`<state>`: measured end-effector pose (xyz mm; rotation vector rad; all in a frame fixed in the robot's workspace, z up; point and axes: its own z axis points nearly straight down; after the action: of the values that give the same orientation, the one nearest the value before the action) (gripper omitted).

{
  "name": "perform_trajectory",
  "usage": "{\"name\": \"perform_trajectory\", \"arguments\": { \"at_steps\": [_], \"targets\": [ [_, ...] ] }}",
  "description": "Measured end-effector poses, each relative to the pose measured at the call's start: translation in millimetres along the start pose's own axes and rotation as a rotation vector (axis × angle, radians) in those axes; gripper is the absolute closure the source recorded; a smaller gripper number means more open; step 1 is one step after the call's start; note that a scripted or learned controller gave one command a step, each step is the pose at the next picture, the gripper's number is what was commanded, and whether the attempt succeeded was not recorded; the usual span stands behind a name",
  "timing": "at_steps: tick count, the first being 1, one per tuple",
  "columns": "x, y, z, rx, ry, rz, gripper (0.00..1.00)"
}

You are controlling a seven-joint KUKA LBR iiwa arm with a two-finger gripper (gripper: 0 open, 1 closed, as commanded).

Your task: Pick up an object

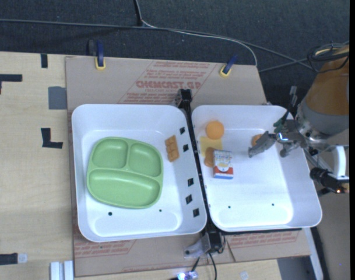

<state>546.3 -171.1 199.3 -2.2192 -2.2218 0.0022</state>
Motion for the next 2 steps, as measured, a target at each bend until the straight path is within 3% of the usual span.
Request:
{"name": "perform_trajectory", "arguments": {
  "at_steps": [2],
  "targets": [
    [-6,-1,104,0.006,0.001,0.001,0.00]
  ]
}}
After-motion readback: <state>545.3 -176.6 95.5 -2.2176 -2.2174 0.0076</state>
